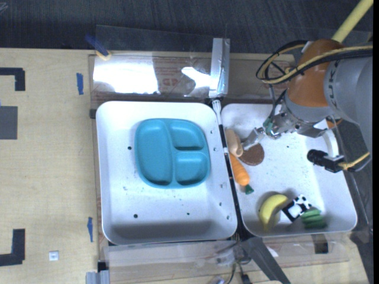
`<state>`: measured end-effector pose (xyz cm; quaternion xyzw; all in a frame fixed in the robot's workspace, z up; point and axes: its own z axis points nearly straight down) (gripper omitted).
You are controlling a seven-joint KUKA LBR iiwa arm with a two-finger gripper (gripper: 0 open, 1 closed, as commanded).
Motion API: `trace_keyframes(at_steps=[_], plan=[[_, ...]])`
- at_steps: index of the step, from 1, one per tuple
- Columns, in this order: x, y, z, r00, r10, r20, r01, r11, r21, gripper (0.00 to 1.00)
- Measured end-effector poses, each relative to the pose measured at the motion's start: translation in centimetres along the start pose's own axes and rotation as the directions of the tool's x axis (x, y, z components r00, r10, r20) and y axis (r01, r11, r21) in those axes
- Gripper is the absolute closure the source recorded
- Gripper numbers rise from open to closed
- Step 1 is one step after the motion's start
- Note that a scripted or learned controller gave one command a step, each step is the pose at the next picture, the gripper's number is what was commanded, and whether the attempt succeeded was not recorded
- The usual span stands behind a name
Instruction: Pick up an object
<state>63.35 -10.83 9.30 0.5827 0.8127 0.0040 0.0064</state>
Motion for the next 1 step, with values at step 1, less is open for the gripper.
trace_keyframes(at_steps=[1], plan=[[-1.41,-2.46,-1.49,0.993,0.115,-0.004,-0.115,0.993,0.013,0.0]])
